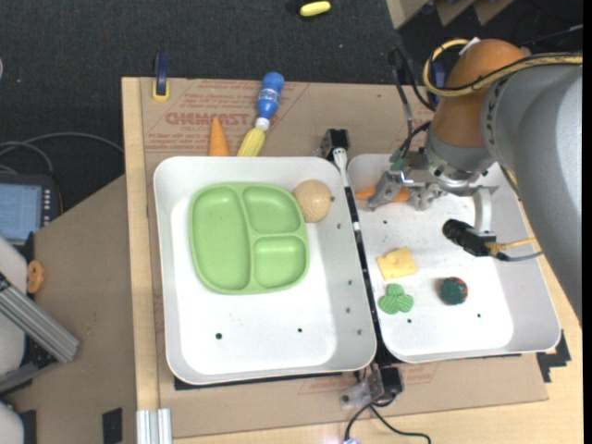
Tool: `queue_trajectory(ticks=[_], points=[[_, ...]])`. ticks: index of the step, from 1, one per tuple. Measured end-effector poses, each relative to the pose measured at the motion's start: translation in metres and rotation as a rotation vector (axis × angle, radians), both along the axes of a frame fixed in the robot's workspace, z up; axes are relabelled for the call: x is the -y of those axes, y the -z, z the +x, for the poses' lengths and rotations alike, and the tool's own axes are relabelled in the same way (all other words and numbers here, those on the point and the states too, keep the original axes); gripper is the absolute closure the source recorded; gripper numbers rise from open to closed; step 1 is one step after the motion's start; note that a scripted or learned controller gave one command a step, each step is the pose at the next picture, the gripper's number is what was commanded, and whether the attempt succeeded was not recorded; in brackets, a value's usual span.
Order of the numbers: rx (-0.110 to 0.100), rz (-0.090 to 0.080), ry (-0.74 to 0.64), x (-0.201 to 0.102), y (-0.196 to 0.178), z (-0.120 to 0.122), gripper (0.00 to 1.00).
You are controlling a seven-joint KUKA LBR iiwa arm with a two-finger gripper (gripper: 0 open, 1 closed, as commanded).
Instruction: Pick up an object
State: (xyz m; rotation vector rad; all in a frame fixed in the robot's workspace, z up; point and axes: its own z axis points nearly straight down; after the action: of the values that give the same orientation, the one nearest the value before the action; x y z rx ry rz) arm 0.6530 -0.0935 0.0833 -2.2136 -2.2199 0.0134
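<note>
Arm reaches in from the right and is low over the far corner of the right bin (518, 336); the claw (407, 191) sits close to that bin's far-left corner, next to a small orange piece (366, 192) lying against the rim. Whether the claw is apart or together cannot be told from this slanted view, since the wrist body covers the tips. Nothing is visibly between them, so no hold is recorded. Candidate objects in the right bin: yellow block (398, 265) near the left wall, green ridged piece (396, 300) just nearer the camera from it, dark green ball (452, 290) to their right, all well apart from the claw. Judgement: the pose suggests the orange piece is the target, and its place tight in the corner leaves little room for a finger on the wall side, so a miss or a scrape on the rim is likely. Left bin (259, 350) carries a green divided plate (248, 237) with a tan ball (313, 199) resting just off its far-right edge. On the counter (139, 276) beyond the bins lie a blue-capped bottle (268, 98) and an orange cone (217, 139), out of play.
</note>
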Motion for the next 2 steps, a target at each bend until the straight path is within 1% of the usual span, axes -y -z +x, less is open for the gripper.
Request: queue_trajectory(ticks=[1, 2], points=[[-0.004, 0.004, 0.003, 0.0, -0.034, 0.011, 0.0], [-0.002, 0.003, 0.009, 0.024, 0.001, -0.094, 0.0]])
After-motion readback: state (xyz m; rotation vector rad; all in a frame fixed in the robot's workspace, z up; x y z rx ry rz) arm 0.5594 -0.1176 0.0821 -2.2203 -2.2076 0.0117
